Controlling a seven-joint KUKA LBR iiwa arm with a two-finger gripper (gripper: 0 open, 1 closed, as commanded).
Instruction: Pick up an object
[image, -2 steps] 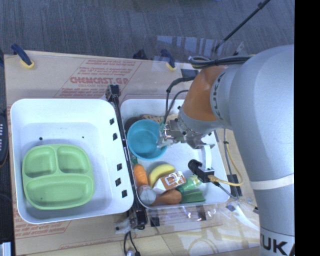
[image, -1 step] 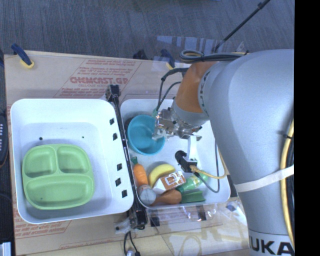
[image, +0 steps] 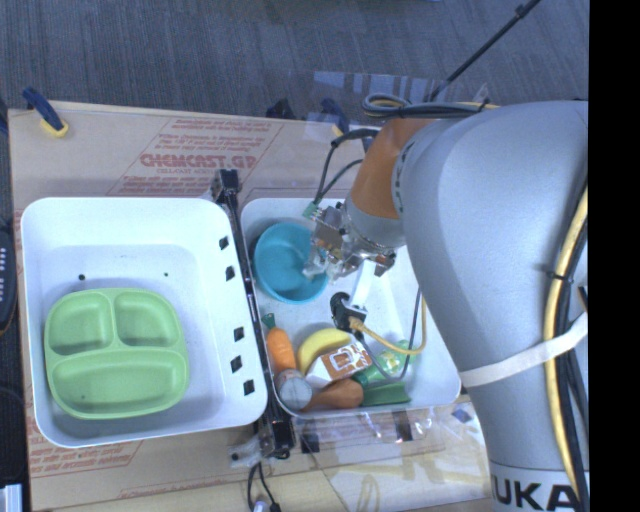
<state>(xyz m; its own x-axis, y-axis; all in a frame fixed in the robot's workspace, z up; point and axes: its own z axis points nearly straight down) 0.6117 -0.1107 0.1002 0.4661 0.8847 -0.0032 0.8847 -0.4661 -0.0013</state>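
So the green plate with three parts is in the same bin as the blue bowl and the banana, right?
Not quite. The green plate lies in the left bin, by itself. The blue bowl and the banana are in the right bin, next to it. The camera view shows the two bins side by side, with the plate apart from the bowl and the fruit.

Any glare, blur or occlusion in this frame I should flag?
Camera view: lighting even and soft, mild glare on the left bin's white wall; green tray sharp; gripper slightly blurred over the blue bowl; the arm blocks part of the right bin.
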